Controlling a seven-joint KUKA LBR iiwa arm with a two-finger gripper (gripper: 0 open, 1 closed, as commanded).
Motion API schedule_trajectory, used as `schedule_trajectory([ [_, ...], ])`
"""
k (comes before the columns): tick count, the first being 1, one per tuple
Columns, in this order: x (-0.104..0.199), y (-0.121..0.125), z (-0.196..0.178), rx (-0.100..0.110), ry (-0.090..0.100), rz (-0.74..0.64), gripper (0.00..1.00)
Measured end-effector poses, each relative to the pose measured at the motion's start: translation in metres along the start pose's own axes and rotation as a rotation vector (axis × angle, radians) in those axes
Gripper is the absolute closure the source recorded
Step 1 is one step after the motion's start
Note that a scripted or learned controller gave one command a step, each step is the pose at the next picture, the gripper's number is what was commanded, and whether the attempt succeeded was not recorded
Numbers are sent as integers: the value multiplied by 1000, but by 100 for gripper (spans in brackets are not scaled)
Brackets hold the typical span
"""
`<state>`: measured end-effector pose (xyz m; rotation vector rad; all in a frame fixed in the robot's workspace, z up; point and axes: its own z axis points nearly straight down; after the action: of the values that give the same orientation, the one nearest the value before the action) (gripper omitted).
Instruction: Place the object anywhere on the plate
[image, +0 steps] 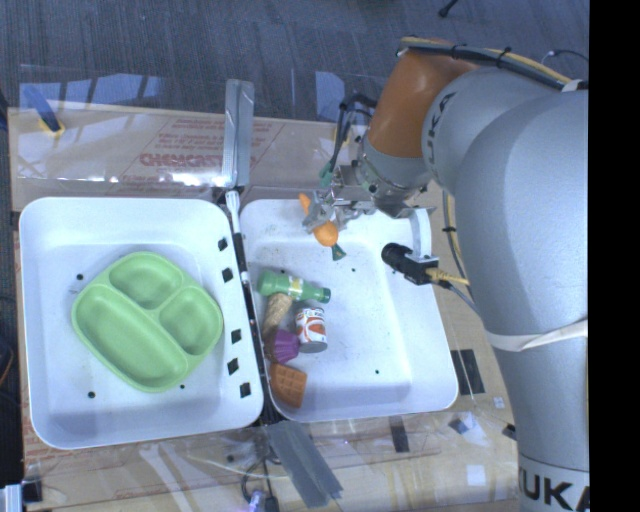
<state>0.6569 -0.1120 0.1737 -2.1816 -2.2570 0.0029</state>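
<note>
- Carrot (325, 234), orange with a green tip, is seen right at the tip of the tool (328, 216), in the far part of the view's right bin (420, 372).
- Whether the tool is clenched on the carrot or released cannot be told.
- Nearer in the same bin, by its left wall, a green bottle (295, 290), a can (311, 328), a purple piece (284, 347) and an orange block (288, 383) are clustered.
- A green plate (148, 318) with three compartments is laid in the view's left bin (60, 230), well apart from the carrot.
- Both bins are borne side by side on the surface (100, 160).
</note>
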Motion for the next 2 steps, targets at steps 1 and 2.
schedule_trajectory([
  [1, 102, -90, -17, 1, 0, -179, 100],
  [2, 190, -139, -77, -2, -1, -349, 100],
])
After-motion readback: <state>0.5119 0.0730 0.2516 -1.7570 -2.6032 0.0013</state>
